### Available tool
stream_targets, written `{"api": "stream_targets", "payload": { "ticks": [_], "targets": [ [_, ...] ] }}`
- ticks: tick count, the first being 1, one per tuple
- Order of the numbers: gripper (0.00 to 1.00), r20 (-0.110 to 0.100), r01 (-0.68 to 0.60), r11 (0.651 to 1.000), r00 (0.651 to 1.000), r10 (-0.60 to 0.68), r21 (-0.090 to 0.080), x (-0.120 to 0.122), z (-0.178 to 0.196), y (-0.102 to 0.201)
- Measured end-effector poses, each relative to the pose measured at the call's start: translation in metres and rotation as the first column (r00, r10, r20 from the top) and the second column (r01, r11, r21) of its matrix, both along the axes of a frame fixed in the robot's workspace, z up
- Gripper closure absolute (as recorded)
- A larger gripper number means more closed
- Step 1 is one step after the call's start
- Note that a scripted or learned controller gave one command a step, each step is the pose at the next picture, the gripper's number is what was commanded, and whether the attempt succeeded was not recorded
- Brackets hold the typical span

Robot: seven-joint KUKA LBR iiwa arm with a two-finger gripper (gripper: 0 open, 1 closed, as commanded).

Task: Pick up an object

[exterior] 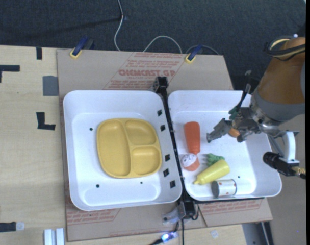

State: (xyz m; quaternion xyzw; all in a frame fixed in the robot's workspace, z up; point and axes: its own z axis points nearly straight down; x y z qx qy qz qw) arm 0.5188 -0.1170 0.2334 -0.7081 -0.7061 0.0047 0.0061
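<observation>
Arm over the right bin, nothing clearly in its grasp

The gripper [222, 130] hovers in the right bin [257, 185] – jaw state cannot be told. The orange carrot [192, 136] lies left of it; the yellow corn [213, 172] and small can [224, 188] sit lower down. A yellow divided plate [128, 147] sits in the left bin [78, 152].

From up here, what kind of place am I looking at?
Probably a robot test lab: a robot arm reaches over two white bins, toy food such as a carrot lies inside, and cardboard is clamped underneath.

The arm [280, 93] reaches in, gripper [222, 131] low.
</observation>
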Motion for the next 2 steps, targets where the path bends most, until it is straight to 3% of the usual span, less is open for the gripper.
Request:
{"api": "stream_targets", "payload": {
  "ticks": [1,2],
  "targets": [
    [0.00,0.013,-0.004,1.000,1.000,0.004,-0.002,0.003,0.007,0.001],
    [0.00,0.012,-0.003,1.000,1.000,0.003,-0.002,-0.002,-0.038,0.006]
  ]
}}
